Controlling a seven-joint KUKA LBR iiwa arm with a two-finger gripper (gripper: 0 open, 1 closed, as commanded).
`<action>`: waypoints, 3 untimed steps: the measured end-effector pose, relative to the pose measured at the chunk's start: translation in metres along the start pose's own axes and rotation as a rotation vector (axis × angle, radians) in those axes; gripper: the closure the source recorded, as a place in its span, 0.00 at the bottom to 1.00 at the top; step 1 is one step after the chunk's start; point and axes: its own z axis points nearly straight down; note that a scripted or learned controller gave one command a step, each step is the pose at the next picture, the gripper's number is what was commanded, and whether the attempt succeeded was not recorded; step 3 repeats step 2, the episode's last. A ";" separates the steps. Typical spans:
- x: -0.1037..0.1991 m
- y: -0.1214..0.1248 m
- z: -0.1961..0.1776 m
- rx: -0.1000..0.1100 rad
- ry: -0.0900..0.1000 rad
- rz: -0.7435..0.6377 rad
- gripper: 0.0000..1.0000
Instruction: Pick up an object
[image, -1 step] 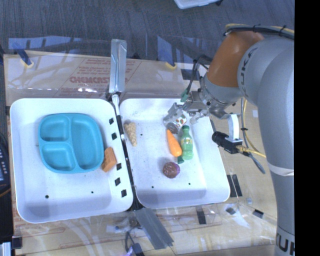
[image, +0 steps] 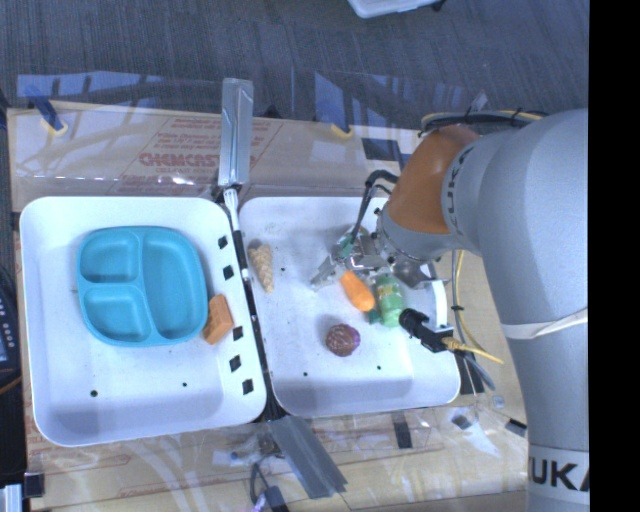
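The gripper (image: 345, 262) sits low in the right white bin (image: 300, 380), just beside the small orange carrot-shaped toy (image: 357, 290), presumably lining up a pick. Whether it is open or closed, I cannot tell.

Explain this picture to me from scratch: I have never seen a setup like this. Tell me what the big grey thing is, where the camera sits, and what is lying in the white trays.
The big grey thing is a robot arm with an orange band near its wrist, reaching in from the right. One camera looks down at a slant on a bench with two shallow white bins. The left bin holds a blue divided plate and an orange-brown chunk beside it. The right bin holds a pale ridged cone, a dark reddish ball, an orange carrot-like piece and a green item. The arm's two-finger gripper hangs just above the carrot-like piece; I cannot tell whether it grips anything.
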 end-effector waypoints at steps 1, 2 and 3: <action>0.000 0.000 -0.009 0.003 0.001 -0.003 1.00; 0.024 0.054 -0.125 -0.006 0.000 0.052 1.00; 0.024 0.054 -0.125 -0.006 0.000 0.052 1.00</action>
